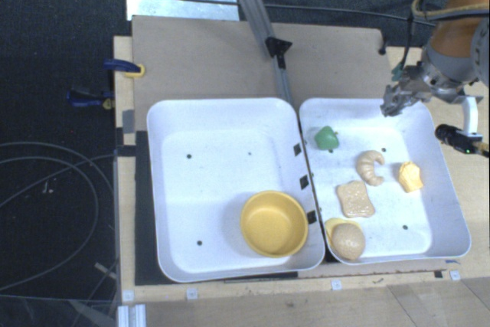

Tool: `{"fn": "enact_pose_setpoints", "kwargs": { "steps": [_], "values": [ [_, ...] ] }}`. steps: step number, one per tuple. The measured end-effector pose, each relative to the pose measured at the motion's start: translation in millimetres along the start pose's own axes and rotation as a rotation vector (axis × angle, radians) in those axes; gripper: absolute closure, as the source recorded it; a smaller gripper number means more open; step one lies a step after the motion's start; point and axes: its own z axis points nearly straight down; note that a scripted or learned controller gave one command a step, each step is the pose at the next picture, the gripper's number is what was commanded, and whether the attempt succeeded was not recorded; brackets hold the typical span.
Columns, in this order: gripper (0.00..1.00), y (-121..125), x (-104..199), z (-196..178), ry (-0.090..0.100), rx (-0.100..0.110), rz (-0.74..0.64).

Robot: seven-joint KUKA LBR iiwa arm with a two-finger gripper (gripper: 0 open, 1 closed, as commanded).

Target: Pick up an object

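Gripper [392, 106], finger state indiscernible, hanging over right bin's [452, 237] far edge, nothing visibly held: green pepper [327, 138] nearest to its lower left, croissant [371, 166], yellow block [410, 177] below, bread slice [355, 199] beyond.

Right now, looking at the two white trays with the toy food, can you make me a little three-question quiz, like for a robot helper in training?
1. True or false: the round yellow plastic bowl sits in the left white bin.
2. Which thing lies closest to the robot's two-finger gripper?
A. the small green toy pepper
B. the round beige bread roll
C. the yellow bowl
3. Fill in: the curved tan croissant lies between the green pepper and the yellow ______ wedge.

Key: 1 true; 2 A; 3 cheese. The gripper hangs over the far corner of the right white bin, above the food.
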Motion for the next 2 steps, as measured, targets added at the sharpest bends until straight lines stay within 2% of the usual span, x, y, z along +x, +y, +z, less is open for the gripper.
{"fn": "enact_pose_setpoints", "kwargs": {
  "steps": [2],
  "values": [
    [1.0, -2.9, -6.8, -109.9, 0.0, 0.0, 0.0]
  ]
}}
